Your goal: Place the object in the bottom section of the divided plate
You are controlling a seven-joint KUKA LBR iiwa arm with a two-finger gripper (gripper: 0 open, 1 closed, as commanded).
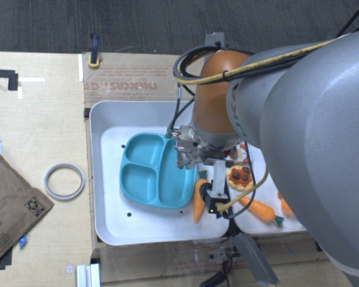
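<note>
The left bin [97, 178] stood on the table [36, 130] and held a blue divided plate [151, 173]. The plate lay flat on the bin floor, right of centre. It had two smaller sections on its left side, one far and one near, and one long section along its right side.

The gripper [187, 154] hung over the far right edge of the plate, below the orange band [215, 94] of the arm. Its opening state could not be determined, because the wrist hardware covered it from above.

A toy carrot [197, 207] lay in the left bin, outside the plate. It sat just beside the plate's near right rim, with its tip pointing toward the near side. Whether it touched the rim could not be determined.

The right bin [264, 225] was mostly hidden by the arm. A second carrot [260, 210] lay in it near the near rim. A round toy pizza [240, 177] lay farther back in the same bin.

Outside the bins, a grey ring [64, 180] rested on the table to the left. A brown paper bag [12, 211] lay at the near left corner. A cardboard sheet [137, 79] with red print lay beyond the far rim of the left bin
</note>
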